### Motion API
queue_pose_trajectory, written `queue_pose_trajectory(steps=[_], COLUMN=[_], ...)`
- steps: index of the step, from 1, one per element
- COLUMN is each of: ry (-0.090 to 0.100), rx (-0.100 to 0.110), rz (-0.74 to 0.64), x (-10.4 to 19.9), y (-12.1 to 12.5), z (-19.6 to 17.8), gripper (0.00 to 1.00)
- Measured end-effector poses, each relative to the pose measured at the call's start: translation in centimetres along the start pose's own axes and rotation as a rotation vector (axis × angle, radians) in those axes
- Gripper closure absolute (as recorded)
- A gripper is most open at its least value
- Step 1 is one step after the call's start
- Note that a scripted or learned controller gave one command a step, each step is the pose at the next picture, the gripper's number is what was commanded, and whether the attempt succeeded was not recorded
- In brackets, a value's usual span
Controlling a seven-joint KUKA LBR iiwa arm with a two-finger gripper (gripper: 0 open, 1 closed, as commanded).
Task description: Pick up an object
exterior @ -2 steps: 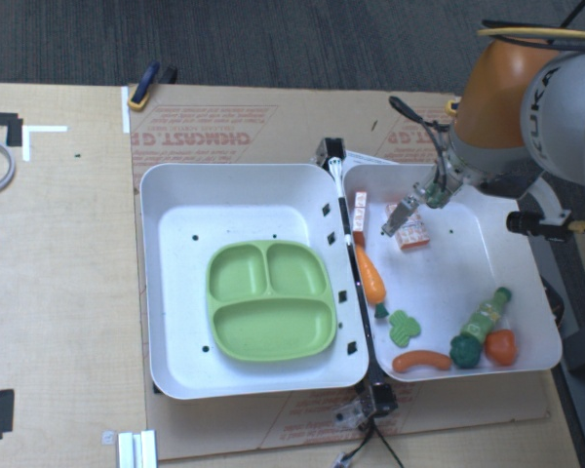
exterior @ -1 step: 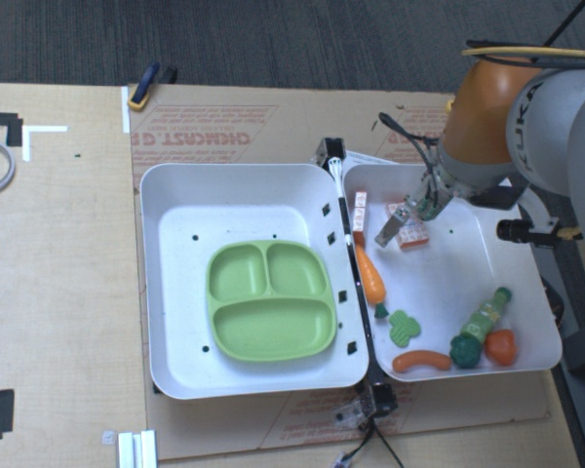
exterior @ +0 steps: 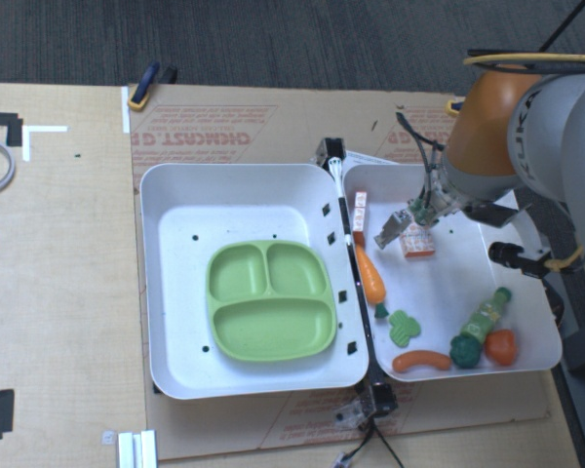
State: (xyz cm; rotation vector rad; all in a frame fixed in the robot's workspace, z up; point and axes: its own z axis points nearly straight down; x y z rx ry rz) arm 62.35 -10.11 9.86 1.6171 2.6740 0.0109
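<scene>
My gripper (exterior: 407, 224) hangs low over the back of the right bin (exterior: 526, 291), reaching in from the right under the orange-banded wrist. A small red and white box (exterior: 418, 246) lies right beside it, just below and to its right; whether they touch I cannot tell. An orange carrot (exterior: 370, 276) lies along the bin's left wall. A green leafy piece (exterior: 404, 328) and an orange-red sausage (exterior: 421, 361) rest near the front. A green bottle (exterior: 483, 322) and a red tomato (exterior: 502, 347) sit in the front right corner.
The left bin (exterior: 166, 261) holds a green divided plate (exterior: 270, 300). A second small red and white packet (exterior: 359, 203) lies by the wall between the bins. A blue and yellow tool (exterior: 144, 85) sits on the bench behind the bins.
</scene>
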Motion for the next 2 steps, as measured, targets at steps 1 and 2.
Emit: queue_pose_trajectory(steps=[1,2], ry=[-0.004,0.009], rx=[0.0,0.014], rz=[0.001,0.034], x=[-0.2,8.7], y=[0.0,-0.9], z=[-1.1,-9.5], gripper=[1.0,1.0])
